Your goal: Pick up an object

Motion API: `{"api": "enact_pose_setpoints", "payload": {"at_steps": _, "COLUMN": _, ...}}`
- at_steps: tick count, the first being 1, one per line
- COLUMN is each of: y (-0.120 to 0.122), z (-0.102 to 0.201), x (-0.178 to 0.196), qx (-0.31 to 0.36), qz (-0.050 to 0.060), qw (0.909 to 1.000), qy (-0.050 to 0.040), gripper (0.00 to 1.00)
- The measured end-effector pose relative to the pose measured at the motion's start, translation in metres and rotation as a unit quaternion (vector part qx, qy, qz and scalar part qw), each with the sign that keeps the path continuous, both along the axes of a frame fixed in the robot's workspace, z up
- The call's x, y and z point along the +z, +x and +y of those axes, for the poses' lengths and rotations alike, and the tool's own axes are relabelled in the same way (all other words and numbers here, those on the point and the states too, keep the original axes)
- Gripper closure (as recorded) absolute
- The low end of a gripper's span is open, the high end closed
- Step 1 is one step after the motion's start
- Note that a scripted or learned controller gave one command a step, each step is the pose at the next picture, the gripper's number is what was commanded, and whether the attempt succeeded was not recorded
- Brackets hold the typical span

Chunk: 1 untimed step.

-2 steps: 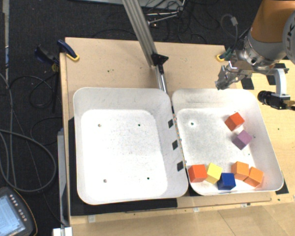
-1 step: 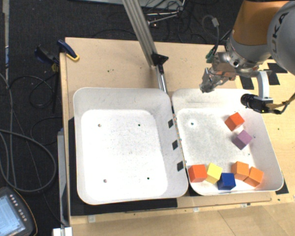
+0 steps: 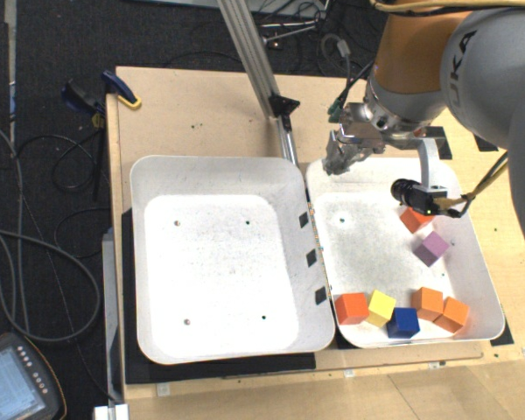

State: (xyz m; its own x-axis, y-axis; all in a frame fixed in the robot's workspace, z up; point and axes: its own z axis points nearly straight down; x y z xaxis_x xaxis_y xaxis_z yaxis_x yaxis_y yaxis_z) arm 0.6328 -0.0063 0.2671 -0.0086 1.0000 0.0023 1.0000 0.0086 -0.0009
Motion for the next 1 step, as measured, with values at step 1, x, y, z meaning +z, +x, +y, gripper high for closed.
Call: {"api": "enact_pose_setpoints", "payload": {"at_steps": 1, "y": -0.0129, "z": 0.0544, "x": 0.0017, "qx": 0.0, "qz": 0.0, "qw": 1.0, "qy": -0.0002, "gripper": 1.0}}
